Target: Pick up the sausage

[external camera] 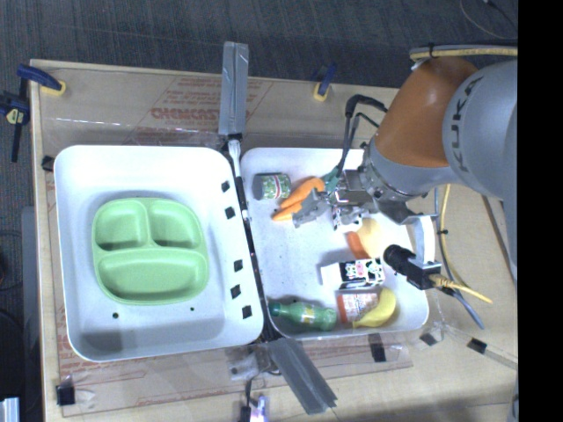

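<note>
The sausage [355, 243] lies in the right bin [290, 266], just beside the gripper [324, 207] on its near side and not within it, while the arm [444, 126] reaches in from the right, wrist bent low over the carrot [297, 198]; whether the gripper is released or clenched cannot be told.

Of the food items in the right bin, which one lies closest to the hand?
The carrot: it lies right beside the hand, at the bin's upper middle. The green can sits farther left; the banana and green bottle lie along the bottom edge.
</note>
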### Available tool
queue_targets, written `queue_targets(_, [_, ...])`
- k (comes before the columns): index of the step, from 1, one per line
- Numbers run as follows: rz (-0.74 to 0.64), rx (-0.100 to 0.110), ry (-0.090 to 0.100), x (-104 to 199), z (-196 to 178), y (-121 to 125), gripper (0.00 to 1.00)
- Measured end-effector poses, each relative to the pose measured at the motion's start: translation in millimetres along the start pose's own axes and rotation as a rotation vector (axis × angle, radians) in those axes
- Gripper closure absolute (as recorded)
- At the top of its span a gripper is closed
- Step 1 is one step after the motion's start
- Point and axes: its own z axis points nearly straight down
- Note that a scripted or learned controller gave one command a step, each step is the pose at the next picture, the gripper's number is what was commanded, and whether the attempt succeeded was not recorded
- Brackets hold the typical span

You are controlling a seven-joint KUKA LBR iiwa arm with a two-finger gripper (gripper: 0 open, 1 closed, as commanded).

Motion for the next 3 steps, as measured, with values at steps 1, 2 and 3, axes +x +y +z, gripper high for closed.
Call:
queue_targets(1, [-0.028,-0.001,-0.001,-47,48,-14,0.0])
queue_targets(2, [-0.03,0.0,0.0,-78,106,-18,0.0])
queue_targets(3, [-0.013,0.012,0.002,-81,125,36,0.0])
